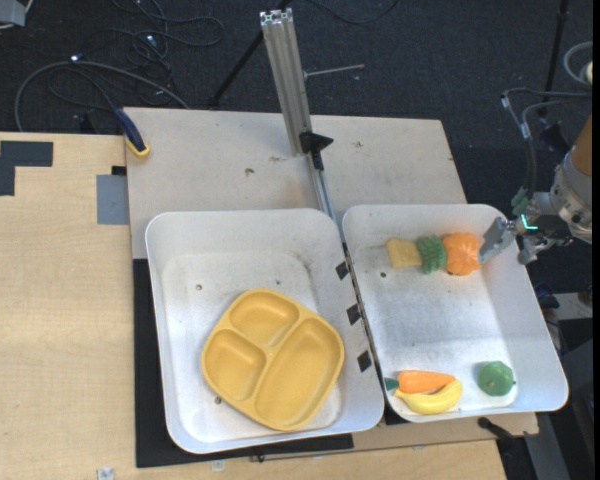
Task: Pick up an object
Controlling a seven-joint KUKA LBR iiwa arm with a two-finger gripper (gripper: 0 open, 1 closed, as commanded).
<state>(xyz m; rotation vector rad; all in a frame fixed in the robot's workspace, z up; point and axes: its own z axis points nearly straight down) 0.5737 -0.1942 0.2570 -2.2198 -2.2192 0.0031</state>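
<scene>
The right bin (pixel 450 313) holds a row of toys near its far wall: a yellow block (pixel 404 254), a green leafy piece (pixel 433 254) and an orange ball (pixel 462 253). An orange carrot (pixel 423 380) lies on a yellow banana (pixel 432 399) by the bin's near wall, and a green round fruit (pixel 496 377) sits just right of them. My gripper (pixel 511 242) hangs over the bin's far right rim, just right of the orange ball. It is open, with nothing between its fingers.
The left bin (pixel 180 268) holds a yellow divided plate (pixel 272 358). A metal post (pixel 288 78) rises behind the bins. Black clips (pixel 352 313) sit along the seam between the two bins. Cables lie on the dark floor at the back.
</scene>
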